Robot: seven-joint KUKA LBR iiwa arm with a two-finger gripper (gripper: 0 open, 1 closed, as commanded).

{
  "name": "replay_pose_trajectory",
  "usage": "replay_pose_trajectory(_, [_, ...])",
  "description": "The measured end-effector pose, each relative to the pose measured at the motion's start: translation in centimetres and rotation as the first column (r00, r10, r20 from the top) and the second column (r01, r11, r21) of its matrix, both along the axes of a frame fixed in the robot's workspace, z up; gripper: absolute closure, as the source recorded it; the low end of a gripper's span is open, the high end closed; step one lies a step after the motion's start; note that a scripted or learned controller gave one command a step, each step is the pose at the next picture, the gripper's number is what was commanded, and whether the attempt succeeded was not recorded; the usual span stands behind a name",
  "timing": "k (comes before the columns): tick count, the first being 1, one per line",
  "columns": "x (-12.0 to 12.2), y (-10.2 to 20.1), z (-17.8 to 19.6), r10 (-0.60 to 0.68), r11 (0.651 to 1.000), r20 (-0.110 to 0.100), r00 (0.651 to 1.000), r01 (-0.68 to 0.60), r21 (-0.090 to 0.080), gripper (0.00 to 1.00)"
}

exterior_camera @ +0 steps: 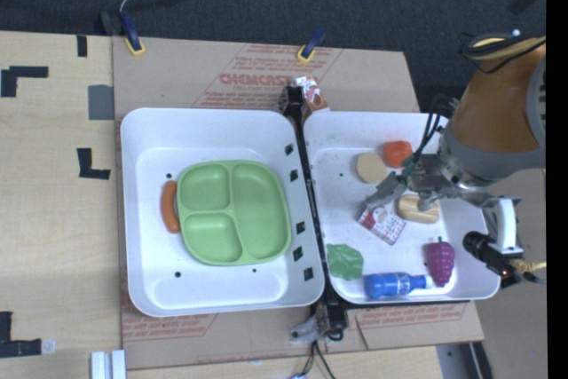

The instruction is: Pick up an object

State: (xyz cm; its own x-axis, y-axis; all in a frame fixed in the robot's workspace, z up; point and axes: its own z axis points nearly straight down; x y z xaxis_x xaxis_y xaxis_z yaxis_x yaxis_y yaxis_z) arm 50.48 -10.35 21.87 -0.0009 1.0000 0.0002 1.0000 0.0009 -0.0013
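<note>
My gripper (410,189) hangs low over the middle of the right bin (461,293). It is just above a pale yellow block (419,210) and next to a red-and-white packet (383,224). A beige round piece (369,166) and an orange piece (397,153) lie just behind it. Toward the front are a purple grape bunch (439,260), a blue bottle (394,285) on its side and a green leaf piece (344,262). I see nothing lifted off the bin floor.
The left bin (142,138) holds a green divided plate (235,211) with an orange sausage-like piece (169,205) beside it. A black divider (302,182) runs between the bins. A small foil-wrapped item (307,91) sits at the divider's far end. The arm's body (497,120) looms over the right bin's right side.
</note>
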Motion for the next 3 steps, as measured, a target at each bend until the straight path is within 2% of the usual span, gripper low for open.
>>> replay_pose_trajectory(1, [3.4,-5.3,-10.1,-0.001,1.000,-0.002,1.000,0.001,0.001,0.00])
replay_pose_trajectory(2, [10.8,-9.3,-13.1,0.001,1.000,0.011,1.000,-0.001,-0.004,0.00])
replay_pose_trajectory(3, [14.7,-1.9,-13.3,0.002,1.000,0.005,1.000,-0.002,0.000,0.00])
